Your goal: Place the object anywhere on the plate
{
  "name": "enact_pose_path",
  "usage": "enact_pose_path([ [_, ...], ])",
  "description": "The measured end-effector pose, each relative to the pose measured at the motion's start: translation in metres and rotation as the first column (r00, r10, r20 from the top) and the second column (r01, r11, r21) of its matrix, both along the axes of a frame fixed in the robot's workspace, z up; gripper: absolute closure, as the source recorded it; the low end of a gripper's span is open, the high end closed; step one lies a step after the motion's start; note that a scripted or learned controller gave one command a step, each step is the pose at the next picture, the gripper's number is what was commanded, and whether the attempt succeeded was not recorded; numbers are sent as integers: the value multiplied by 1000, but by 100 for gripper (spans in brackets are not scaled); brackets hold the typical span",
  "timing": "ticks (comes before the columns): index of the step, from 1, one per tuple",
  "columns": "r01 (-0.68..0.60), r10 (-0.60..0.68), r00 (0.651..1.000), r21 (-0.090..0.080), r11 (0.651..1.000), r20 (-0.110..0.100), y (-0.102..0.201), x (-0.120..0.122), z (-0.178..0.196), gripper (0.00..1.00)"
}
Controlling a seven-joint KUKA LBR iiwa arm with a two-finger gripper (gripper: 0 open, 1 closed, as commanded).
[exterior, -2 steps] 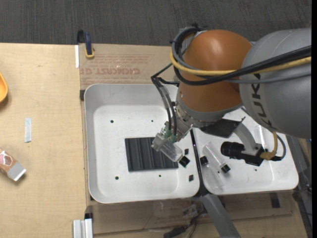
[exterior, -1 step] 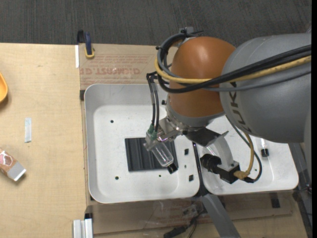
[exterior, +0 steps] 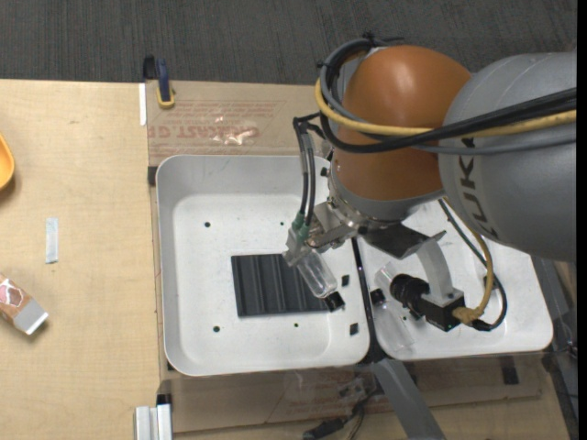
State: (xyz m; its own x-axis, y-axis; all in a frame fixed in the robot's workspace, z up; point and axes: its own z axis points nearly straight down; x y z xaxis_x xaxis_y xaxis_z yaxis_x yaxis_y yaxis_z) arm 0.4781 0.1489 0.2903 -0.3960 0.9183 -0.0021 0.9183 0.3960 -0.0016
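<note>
Claw (exterior: 312, 269): translucent fingers hang below the wrist, over the right end of the dark ribbed plate; whether they are spread or pressed together I cannot tell, the glare and the slant hide the tips.
Arm (exterior: 514, 154): grey, comes in from the right, fills the upper right of the view; orange band (exterior: 399, 122) bulges above the wrist, with yellow and black cables looped across it.
Plate (exterior: 275, 285): dark, rectangular, ribbed lengthwise, lying flat on the floor of the left bin, right of centre and towards the near wall.
Object: nothing readable as a separate item between the fingers or on the plate; cannot tell where it sits.
Left bin (exterior: 197, 246): shallow, white, rounded corners, a few small dark dots on its floor.
Right bin (exterior: 514, 324): white, touching the left bin along a dark seam; largely covered by the arm.
Black fitting (exterior: 426, 301): black part on a grey bracket with a cable, seen over the right bin, below the wrist.
Bench (exterior: 73, 154): pale wood to the left of the bins.
Bench items: small white strip (exterior: 51, 241) lying flat; wrapped packet (exterior: 20, 306) at the left edge; orange thing (exterior: 5, 163) cut off by the frame.
Cardboard (exterior: 220, 126): brown printed sheet behind the left bin.
</note>
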Motion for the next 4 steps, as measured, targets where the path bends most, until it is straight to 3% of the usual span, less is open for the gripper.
enact_pose_path([
  [1, -202, 202, 979, 0, 979, -2, 15, 0, 6, 100],
  [2, -271, 271, 963, 1, 963, -4, 17, -1, -35, 100],
  [3, -498, 498, 867, 2, 867, -2, 28, -1, -41, 100],
  [4, -336, 336, 942, 1, 942, 0, 50, 0, -14, 100],
])
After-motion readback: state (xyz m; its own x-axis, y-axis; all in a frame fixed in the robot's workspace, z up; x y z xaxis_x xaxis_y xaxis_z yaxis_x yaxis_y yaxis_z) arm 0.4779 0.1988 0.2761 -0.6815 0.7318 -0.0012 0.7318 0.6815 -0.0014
